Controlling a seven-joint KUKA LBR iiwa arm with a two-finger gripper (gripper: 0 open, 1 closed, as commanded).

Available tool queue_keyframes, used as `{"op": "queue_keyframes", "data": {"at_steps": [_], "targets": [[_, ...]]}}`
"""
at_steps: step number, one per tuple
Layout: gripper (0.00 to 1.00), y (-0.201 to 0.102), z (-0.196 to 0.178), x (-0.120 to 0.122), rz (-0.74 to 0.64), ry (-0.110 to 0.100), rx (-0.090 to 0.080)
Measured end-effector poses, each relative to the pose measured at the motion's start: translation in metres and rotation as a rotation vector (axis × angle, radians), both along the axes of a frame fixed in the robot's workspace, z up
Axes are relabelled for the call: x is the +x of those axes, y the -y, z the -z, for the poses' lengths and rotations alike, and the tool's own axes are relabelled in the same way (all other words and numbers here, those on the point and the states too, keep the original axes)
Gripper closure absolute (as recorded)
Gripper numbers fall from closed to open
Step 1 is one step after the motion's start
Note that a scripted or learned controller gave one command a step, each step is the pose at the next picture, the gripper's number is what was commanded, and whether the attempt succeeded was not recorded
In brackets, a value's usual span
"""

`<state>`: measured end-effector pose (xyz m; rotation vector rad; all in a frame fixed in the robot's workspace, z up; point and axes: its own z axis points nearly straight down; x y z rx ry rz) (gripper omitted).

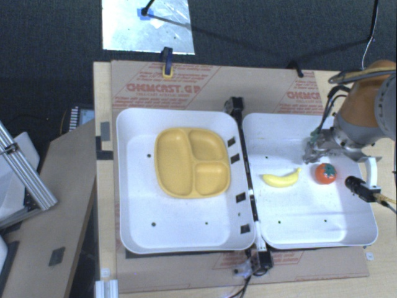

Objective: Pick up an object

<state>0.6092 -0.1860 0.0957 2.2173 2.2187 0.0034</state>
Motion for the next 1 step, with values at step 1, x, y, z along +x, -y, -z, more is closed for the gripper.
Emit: {"op": "queue_keyframes", "data": {"at_steps": [1], "targets": [[1.0,0.0013,-0.0641,0.0061,-0.004,0.002,0.0]]}}
